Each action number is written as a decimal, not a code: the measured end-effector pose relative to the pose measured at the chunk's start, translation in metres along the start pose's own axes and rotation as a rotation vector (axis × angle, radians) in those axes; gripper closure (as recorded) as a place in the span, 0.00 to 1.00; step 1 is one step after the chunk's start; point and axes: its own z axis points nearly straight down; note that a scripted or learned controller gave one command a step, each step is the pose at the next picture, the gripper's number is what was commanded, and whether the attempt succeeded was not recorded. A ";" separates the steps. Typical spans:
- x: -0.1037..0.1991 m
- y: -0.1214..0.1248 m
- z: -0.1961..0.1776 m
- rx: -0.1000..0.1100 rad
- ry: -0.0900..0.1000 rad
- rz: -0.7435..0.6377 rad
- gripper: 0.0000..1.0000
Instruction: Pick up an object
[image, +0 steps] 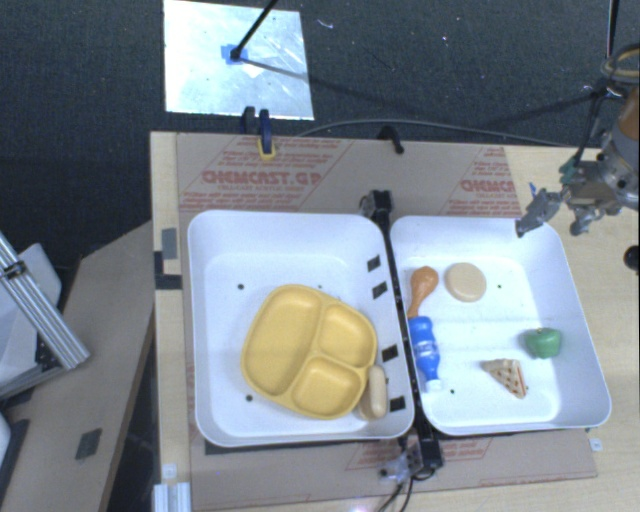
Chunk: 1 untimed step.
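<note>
The right bin (580, 300) holds an orange-brown drumstick (423, 287), a round beige bun (465, 282), a blue bottle (424, 350) lying along the left wall, a green apple-like piece (543, 342) and a tan wedge slice (508, 376). My gripper (553, 220) hangs above the bin's far right corner, up and to the right of the bun. Its two fingers are spread apart and nothing sits between them. It touches none of the objects.
The left bin (230, 250) carries a yellow divided plate (308, 350) and a beige oblong roll (376, 392) at its front right corner. Black clips run along the divider (385, 270) between the bins. A foil sheet (238, 58) lies behind the bench.
</note>
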 end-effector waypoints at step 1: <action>0.001 0.002 -0.008 -0.012 -0.002 -0.003 0.00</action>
